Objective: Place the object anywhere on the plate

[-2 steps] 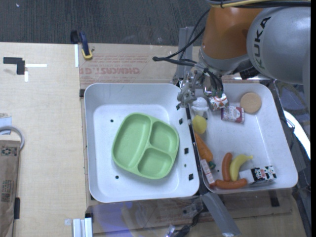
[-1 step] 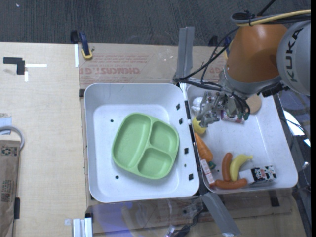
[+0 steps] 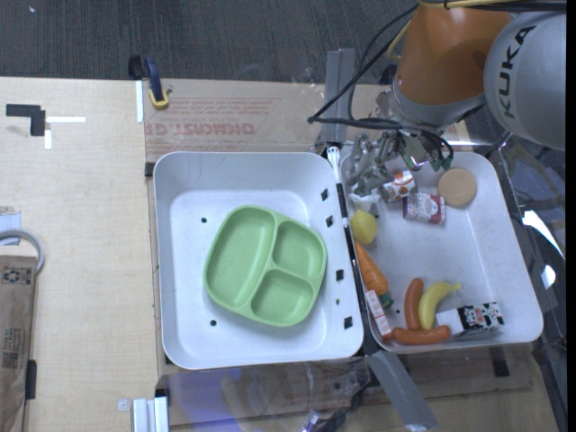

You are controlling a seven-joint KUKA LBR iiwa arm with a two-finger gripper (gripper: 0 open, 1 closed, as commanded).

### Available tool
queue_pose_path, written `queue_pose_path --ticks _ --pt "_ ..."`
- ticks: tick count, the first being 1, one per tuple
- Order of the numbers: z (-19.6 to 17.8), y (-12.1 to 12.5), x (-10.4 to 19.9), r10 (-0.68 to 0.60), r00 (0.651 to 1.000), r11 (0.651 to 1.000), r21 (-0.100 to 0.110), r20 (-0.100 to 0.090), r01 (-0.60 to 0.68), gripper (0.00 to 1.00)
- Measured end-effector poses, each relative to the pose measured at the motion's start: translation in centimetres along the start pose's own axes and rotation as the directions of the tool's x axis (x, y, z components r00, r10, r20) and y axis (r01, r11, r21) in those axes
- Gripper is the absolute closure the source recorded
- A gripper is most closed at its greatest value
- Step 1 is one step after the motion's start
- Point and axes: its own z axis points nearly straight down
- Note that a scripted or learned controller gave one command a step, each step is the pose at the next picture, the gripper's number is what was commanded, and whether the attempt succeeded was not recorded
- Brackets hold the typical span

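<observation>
R bin [image 3: 504, 241] w/ banana [image 3: 435, 301], sausages, carrot; L bin [image 3: 180, 268] w/ green plate [image 3: 265, 265]; jaws state unclear.

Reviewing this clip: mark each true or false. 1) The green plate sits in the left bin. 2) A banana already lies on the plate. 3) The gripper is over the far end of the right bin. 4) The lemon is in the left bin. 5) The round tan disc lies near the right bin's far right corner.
1) True: the green plate lies in the left bin.
2) False: the banana lies in the right bin, beside a sausage; no food is on the plate.
3) True: the gripper is there, near the dividing wall.
4) False: the lemon is in the right bin.
5) True: the tan disc lies there.
</observation>
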Motion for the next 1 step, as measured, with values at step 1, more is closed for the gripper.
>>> queue_pose_path --ticks 1 --pt "-0.04 -1.47 6.90 -0.118 0.993 0.993 -0.001 -0.003 0.118 1.00"
